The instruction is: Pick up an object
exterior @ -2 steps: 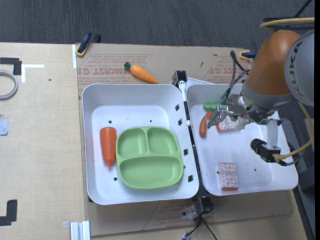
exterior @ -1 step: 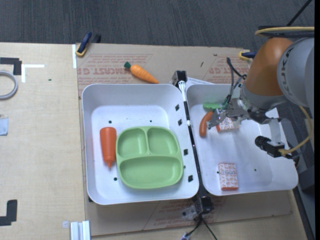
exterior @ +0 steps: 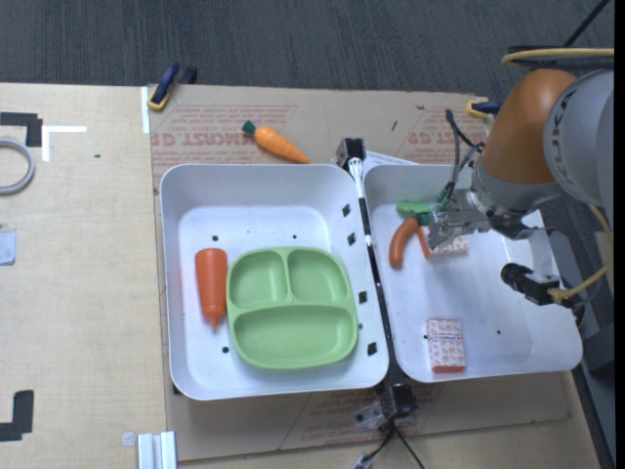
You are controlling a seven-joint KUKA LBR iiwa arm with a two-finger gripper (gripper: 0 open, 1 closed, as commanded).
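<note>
Gripper [exterior: 446, 231] is down in the right bin [exterior: 508, 355], near its back-left corner, w/ the tips right beside a curved orange sausage [exterior: 401, 241] and a green piece [exterior: 415, 207]. You can't tell from here whether it's apart or closed; the wrist hides that, and nothing is visibly held.

Risks, as I judge them:
- Sausage is round and curved, so if contact lands off-centre it'll prob roll or squirt sideways toward the bin wall.
- Green piece sits just behind the sausage, touching or nearly so. You may catch both, or nudge one away while closing on the other.
- Target area is close to the divider between bins; little room on that side, so a scrape against the wall is possible.
- There's something pale and reddish right under the tool, too blurred to name. It could get pinched instead.

Containers:
- Right bin: sausage, green piece, plus a small red/white box [exterior: 445, 345] near the front, well apart from the gripper.
- Left bin [exterior: 254, 189]: green divided tray [exterior: 291, 307], compartments bare, w/ an orange cylinder [exterior: 211, 283] lying just beside its left edge.
- Toy carrot [exterior: 276, 143] lies outside both bins, on the cardboard behind the left one.
</note>
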